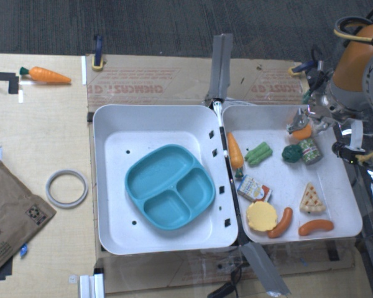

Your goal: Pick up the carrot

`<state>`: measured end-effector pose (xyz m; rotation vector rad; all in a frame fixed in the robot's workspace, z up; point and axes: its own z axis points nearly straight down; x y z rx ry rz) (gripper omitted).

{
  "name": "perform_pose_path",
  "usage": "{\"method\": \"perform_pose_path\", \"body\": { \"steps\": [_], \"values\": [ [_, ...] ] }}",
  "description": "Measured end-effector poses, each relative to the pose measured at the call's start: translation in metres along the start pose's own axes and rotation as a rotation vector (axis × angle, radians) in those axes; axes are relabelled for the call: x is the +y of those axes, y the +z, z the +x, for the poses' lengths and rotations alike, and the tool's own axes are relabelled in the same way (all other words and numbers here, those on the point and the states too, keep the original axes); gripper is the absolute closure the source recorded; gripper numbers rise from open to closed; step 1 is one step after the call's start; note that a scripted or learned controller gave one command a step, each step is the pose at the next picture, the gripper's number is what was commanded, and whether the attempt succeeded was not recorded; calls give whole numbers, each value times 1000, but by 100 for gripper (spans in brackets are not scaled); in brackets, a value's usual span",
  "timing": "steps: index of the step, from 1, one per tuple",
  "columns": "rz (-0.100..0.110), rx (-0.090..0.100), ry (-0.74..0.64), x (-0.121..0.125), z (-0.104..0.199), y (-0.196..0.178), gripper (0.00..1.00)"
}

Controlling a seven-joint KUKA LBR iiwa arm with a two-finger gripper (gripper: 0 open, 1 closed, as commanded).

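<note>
An orange carrot (235, 151) with a green top lies along the left wall of the right bin (351, 194), pointing toward the far side. A second carrot (45, 75) lies on the bench at the far left, outside both bins. My gripper (304, 124) hangs low over the far right part of the right bin, well to the right of the bin's carrot. A small orange piece (301, 133) sits right at its tip; I cannot make out whether it is held.
The right bin also holds a green pod (258, 153), broccoli (291, 153), a can (309, 151), a small carton (253, 189), a yellow disc (262, 216), a waffle wedge (311, 198) and two sausages (280, 223). A blue divided plate (170, 186) fills the left bin. A tape ring (66, 187) lies left.
</note>
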<state>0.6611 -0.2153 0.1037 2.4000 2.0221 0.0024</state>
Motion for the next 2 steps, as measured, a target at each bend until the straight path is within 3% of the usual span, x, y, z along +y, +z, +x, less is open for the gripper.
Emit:
{"method": "perform_pose_path", "body": {
  "steps": [1,2],
  "values": [
    [2,0,-136,-12,61,-103,100],
    [8,0,76,-105,127,-92,100]
  ]
}}
